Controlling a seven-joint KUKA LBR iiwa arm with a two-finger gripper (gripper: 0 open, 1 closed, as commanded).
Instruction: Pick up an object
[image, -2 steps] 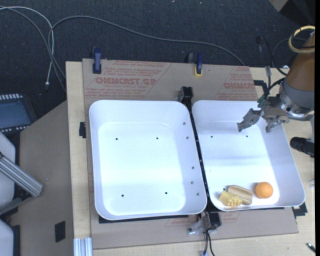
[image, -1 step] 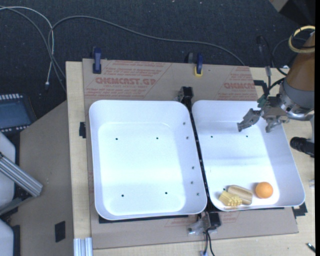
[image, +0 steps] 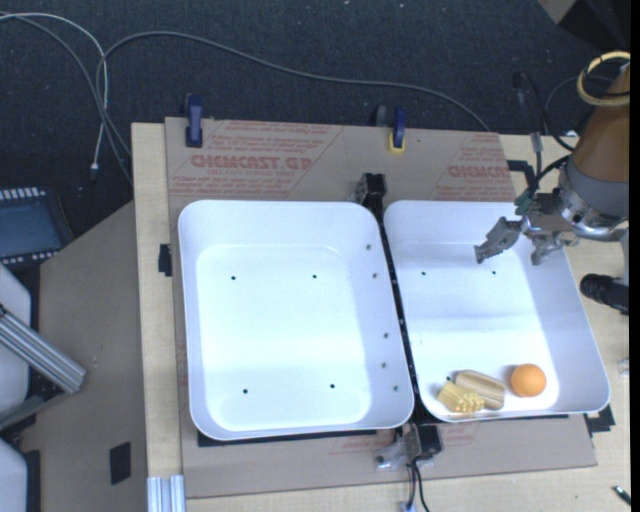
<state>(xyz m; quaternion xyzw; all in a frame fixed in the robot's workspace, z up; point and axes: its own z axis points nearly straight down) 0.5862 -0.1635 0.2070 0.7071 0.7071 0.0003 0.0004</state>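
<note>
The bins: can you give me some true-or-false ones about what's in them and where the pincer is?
1. The orange ball lies in the right bin. True.
2. The ball sits in the far corner of its bin. False: it lies near the front edge.
3. The pincer hangs over the right bin's far end. True.
4. The pincer holds the ball. False: the ball lies in the bin, well apart from it.
5. A tan piece and a yellow piece lie beside the ball. True.
</note>
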